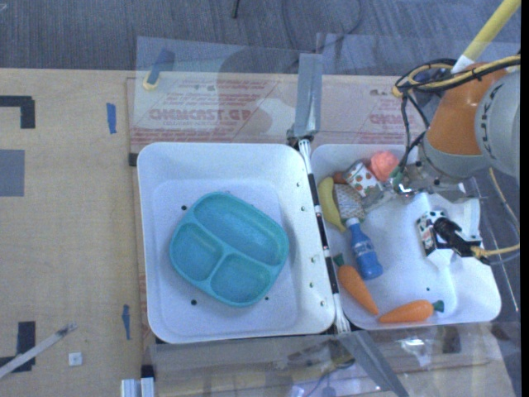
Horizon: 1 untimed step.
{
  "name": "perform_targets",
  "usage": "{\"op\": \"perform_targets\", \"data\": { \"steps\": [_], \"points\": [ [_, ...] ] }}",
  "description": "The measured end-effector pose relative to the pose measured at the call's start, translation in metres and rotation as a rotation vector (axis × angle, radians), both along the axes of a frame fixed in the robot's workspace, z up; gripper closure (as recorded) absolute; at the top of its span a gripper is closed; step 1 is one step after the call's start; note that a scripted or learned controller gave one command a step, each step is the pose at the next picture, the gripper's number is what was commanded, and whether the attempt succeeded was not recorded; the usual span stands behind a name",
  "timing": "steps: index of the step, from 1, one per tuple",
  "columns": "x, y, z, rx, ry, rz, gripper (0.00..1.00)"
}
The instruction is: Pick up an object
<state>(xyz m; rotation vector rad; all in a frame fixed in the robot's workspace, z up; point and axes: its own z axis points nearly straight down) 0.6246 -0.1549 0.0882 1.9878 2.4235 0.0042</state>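
Gripper (pixel 400 185) sat low in the right bin (pixel 483 308), can't tell its state. Patterned box (pixel 360 178) lay just left of it, pink ball (pixel 383 165) just above-left, blue bottle (pixel 364 253) below-left.

A single fixed camera looks down at a slant from above the tabletop (pixel 66 222), far enough back to take in both white bins (pixel 157 246); floor lies beyond the bins, and the arm (pixel 483 122) enters right of them.
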Motion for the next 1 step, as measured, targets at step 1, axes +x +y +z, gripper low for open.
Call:
{"op": "perform_targets", "data": {
  "steps": [1],
  "points": [
    [0.0272,0.0213,-0.0001,-0.012,0.073,-0.146,0.00]
  ]
}}
